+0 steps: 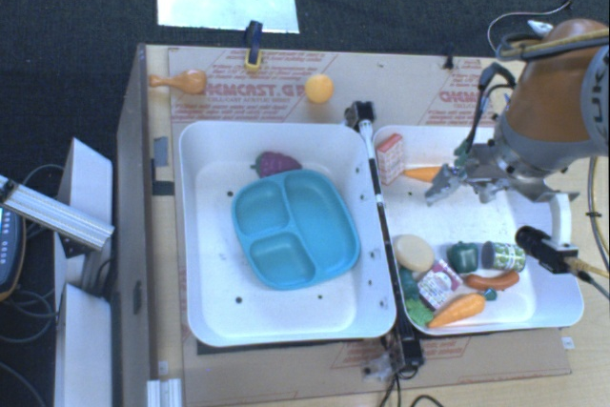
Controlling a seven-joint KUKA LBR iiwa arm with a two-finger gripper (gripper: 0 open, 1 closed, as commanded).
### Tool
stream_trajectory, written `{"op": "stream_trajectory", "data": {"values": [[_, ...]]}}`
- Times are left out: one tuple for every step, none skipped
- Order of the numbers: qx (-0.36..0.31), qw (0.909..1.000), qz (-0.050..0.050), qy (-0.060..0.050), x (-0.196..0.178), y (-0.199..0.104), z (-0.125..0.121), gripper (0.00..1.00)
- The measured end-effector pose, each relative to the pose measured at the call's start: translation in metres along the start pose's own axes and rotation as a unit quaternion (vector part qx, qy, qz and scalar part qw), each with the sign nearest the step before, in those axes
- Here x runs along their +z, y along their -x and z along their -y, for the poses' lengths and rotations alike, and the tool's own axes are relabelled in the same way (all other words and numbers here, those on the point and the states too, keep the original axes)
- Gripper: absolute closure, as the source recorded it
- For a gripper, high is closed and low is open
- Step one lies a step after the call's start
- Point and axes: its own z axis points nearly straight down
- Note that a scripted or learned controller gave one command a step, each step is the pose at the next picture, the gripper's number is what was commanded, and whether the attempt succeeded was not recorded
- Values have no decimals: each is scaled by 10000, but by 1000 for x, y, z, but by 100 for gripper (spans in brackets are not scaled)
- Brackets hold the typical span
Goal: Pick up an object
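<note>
Leftward, blue tray in left bin, toy food in right bin, hand state unclear

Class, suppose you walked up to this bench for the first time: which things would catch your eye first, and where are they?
The blue three-compartment plastic tray lying in the left white bin stands out first. Next comes the grey arm with its orange band, reaching over the right white bin, where small toy foods cluster at the near end, among them an orange carrot.

Light blue three-compartment plastic tray, purple lump beside it. Shallow white bins. Orange carrot, green can, cream round bun, yellow-orange ball.
</note>
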Motion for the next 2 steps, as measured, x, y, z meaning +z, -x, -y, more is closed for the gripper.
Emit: {"op": "stream_trajectory", "data": {"values": [[12, 10000, 3, -7, 93, 46, 6, 0], [11, 10000, 2, 2, 124, 41, 32, 0]]}}
